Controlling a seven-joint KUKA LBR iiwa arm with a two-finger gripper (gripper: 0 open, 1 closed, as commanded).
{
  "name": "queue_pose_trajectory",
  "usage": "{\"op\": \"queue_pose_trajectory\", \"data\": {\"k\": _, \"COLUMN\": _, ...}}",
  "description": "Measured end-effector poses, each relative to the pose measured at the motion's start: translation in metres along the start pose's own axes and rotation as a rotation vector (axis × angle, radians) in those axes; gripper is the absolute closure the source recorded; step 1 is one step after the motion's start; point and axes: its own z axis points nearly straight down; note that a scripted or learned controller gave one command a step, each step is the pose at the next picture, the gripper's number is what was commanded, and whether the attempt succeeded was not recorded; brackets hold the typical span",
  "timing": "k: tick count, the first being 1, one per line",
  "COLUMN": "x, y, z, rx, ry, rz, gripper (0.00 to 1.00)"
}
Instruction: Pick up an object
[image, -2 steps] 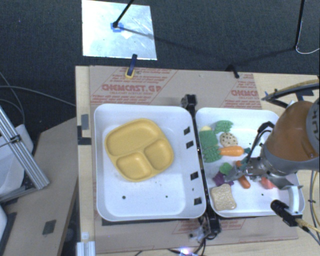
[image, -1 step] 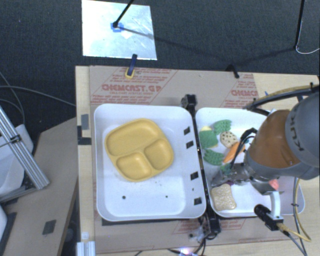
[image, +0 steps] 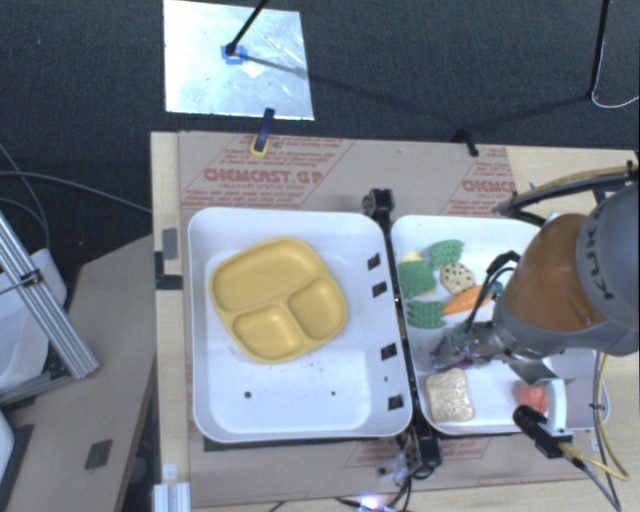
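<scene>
Gripper (image: 455, 345) low in right bin (image: 510, 232), frame's lower right, amid toy food; its opening you cannot tell. Cracker slab (image: 450, 395) just below. Crowded carrot (image: 460, 299) and greens (image: 426, 314) may get nudged, spoiling your grasp.

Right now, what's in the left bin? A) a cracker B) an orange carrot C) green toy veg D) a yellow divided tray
D: the yellow tray, with three compartments, lies in the left bin; the small food items sit in the right bin.
</scene>
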Motion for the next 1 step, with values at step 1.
{"op": "queue_pose_trajectory", "data": {"k": 1, "x": 0.0694, "y": 0.0515, "z": -0.0949, "rx": -0.010, "ry": 0.001, "rz": -0.012, "gripper": 1.00}}
